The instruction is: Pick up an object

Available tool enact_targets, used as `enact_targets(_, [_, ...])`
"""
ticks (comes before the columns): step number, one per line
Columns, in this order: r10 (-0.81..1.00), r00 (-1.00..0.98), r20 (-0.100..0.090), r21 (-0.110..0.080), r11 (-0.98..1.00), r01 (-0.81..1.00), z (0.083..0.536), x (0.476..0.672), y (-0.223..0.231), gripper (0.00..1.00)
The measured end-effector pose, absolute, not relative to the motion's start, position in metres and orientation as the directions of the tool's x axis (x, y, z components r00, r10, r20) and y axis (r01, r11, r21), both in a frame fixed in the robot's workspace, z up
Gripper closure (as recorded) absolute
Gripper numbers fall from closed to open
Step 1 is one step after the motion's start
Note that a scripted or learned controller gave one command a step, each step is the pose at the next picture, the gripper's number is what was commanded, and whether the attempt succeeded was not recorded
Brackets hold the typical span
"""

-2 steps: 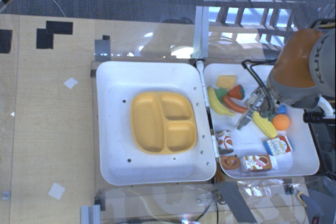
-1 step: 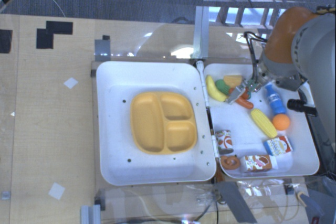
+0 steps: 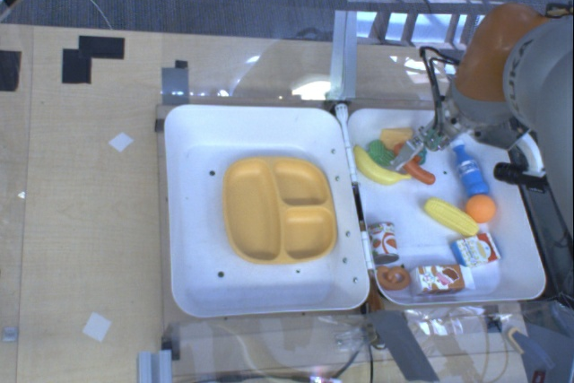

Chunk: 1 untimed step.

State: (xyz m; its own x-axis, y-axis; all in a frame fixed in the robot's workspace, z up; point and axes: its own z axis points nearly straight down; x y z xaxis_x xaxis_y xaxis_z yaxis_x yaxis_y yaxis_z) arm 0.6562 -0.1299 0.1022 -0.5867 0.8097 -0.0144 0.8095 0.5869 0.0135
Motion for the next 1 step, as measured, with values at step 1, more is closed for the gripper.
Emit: enact_targets(1, [0.999, -0.039, 0.000, 0.011, 0.039, 0.999, 0.1888, 0.6680, -0.0591, 1.00])
